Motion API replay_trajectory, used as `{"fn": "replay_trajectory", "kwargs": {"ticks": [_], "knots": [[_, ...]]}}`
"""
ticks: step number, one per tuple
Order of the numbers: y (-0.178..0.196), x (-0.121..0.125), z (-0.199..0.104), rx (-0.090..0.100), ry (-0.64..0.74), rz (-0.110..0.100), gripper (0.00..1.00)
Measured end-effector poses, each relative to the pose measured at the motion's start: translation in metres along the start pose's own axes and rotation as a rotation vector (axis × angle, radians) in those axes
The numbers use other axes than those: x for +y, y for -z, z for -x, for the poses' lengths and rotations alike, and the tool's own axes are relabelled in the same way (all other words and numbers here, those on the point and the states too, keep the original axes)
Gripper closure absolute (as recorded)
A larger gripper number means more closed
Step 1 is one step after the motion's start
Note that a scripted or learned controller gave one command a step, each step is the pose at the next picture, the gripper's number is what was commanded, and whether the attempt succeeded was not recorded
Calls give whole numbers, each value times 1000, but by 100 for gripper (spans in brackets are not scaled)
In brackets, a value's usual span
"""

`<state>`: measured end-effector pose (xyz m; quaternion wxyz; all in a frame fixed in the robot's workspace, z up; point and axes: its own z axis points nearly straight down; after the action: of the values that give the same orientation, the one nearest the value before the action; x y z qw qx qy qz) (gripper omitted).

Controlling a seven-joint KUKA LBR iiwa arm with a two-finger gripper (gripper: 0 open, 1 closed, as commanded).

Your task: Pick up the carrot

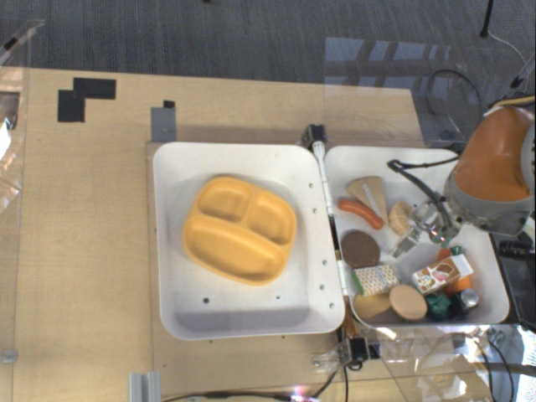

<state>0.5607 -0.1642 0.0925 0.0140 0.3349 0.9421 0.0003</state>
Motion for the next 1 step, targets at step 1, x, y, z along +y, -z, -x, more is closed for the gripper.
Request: {"fn": "replay_trajectory", "kwargs": {"ticks": [1], "knots": [[44,27,88,4,19,0,0]]}}
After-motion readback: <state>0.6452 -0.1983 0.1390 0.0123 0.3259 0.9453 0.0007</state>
